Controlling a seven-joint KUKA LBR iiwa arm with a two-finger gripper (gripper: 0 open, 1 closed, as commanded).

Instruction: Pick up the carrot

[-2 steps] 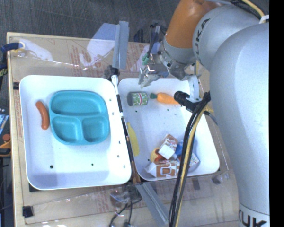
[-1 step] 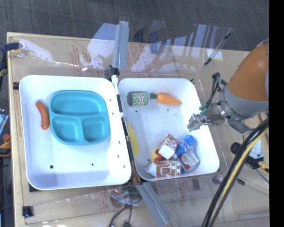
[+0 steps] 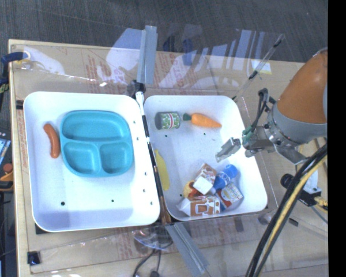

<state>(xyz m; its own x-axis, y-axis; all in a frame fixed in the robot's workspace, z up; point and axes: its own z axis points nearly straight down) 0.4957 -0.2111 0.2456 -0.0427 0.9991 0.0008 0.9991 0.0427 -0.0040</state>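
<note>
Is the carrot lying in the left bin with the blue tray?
No, the carrot lies in the right bin, near its far wall beside a small can.

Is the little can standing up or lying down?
Lying down: the can rests on its side in the right bin, beside the carrot.

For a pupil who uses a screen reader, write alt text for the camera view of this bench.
The robot arm's tool hovers over the right bin, below the carrot lying beside a small can near the far wall. A pile of packets sits at that bin's near edge. The left bin holds a blue divided tray and a sausage.
</note>
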